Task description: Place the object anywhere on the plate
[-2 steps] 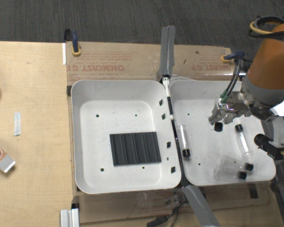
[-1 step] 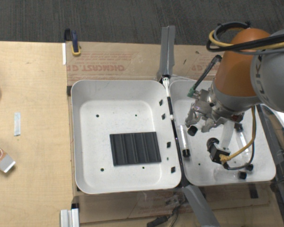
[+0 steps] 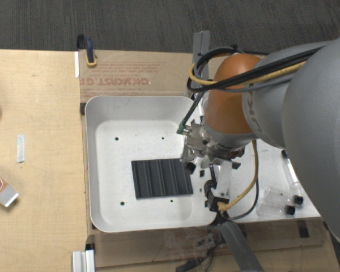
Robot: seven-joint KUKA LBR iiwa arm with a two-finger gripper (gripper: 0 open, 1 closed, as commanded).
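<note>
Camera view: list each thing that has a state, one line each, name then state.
Dark ribbed plate: lying flat in the left bin, nothing on it.
Gripper: over the plate's right edge.
Clear plastic item: lying in the right bin.

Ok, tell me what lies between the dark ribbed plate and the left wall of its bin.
In the camera view, bare white bin floor: nothing lies between the ribbed plate and the bin's left wall, apart from two small dark holes in the floor.

Single fixed cam above bench (image 3: pixel 34 106), angled down, mid-range. Left bin (image 3: pixel 102 146) fully in frame, right bin (image 3: pixel 272 203) mostly blocked by arm (image 3: pixel 294 95) entering from right.
</note>
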